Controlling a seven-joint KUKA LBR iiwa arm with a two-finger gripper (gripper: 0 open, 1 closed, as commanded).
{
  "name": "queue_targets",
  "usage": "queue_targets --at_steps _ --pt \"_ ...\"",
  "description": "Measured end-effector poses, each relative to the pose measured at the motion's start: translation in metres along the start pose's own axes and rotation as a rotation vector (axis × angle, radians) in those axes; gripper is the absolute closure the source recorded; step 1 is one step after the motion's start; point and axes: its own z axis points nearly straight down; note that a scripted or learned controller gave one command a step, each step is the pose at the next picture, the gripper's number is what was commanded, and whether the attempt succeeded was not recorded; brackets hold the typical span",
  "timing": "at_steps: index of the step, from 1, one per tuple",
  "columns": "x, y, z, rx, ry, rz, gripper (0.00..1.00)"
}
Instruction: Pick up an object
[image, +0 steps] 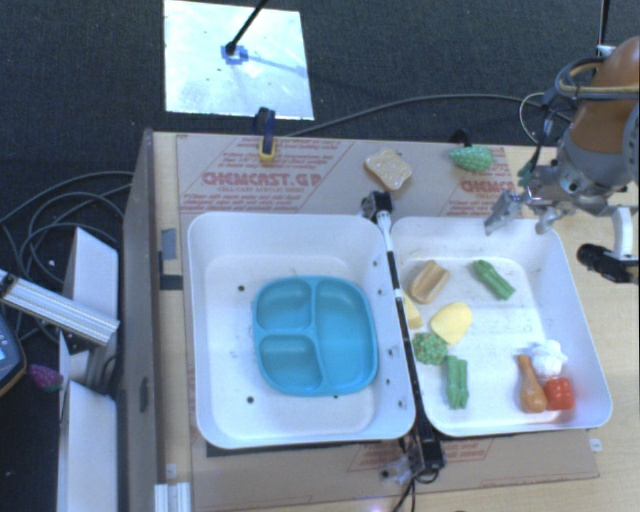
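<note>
So we're at the approach step: our claw (520, 212) hangs spread apart with nothing in it over the right bin's (585, 330) far rim. The closest pick looks like the green bean (493, 279) just below, so next we need to drop and center on it.

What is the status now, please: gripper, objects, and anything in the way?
Gripper open, holding nothing, above right bin's far edge. Toy food lies in that bin; nearest is green piece. Path to it clear.
</note>
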Motion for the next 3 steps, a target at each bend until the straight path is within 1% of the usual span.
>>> queue_targets --at_steps 1,2,3 --pt "0.0 -0.029 0.027 0.001 0.0 0.002 0.0" --pt "-0.02 0.0 0.077 0.001 -0.001 0.0 0.0" --pt "0.071 -0.024 0.046 -0.001 0.002 -0.002 0.0"
